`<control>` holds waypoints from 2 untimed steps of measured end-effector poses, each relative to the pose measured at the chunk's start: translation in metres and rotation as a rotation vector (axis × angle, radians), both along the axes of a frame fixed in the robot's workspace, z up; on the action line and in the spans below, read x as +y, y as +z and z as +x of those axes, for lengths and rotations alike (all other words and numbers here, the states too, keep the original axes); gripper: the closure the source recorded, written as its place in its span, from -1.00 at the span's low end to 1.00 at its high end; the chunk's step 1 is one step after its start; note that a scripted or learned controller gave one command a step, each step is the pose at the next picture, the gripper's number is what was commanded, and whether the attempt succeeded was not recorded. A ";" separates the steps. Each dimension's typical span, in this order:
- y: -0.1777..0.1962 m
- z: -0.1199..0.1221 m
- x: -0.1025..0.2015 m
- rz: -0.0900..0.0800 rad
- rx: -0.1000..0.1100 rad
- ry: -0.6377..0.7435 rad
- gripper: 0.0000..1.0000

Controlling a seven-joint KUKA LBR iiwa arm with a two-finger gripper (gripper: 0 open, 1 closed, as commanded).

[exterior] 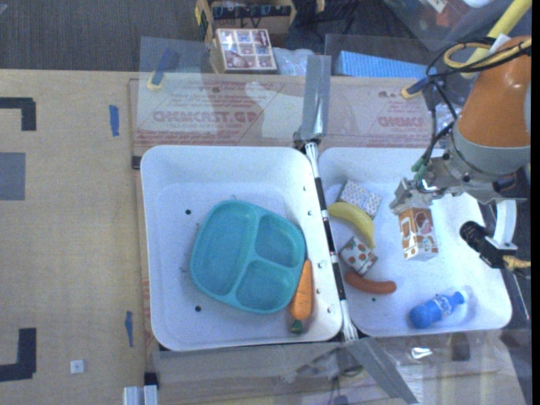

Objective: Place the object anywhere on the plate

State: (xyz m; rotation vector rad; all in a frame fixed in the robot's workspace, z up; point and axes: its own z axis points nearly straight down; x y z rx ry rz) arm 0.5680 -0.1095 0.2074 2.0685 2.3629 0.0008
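Pincer [419, 191] hung over the right bin [498, 306], directly above a small brown-and-white carton [418, 233]; whether it was open or gripping could not be told. Beside the carton lay a banana [354, 220], sausage [369, 285], blue bottle [437, 308] and two small boxes, while the teal plate [246, 256] sat in the left bin [169, 184] with a carrot [302, 294] at its edge. Pale wooden surface [67, 226] carried blue tape marks, with cardboard boxes [245, 15] on dark flooring behind.

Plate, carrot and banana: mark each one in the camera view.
plate [246, 256]: camera view, on the ridge between its compartments.
carrot [302, 292]: camera view, mid-length on its orange body, beside the plate's right edge.
banana [356, 219]: camera view, middle of its yellow curve, in the right bin.
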 end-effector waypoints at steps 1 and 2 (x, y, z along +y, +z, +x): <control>0.027 -0.011 0.078 0.000 -0.001 -0.076 1.00; 0.022 -0.033 0.172 0.001 0.005 -0.114 1.00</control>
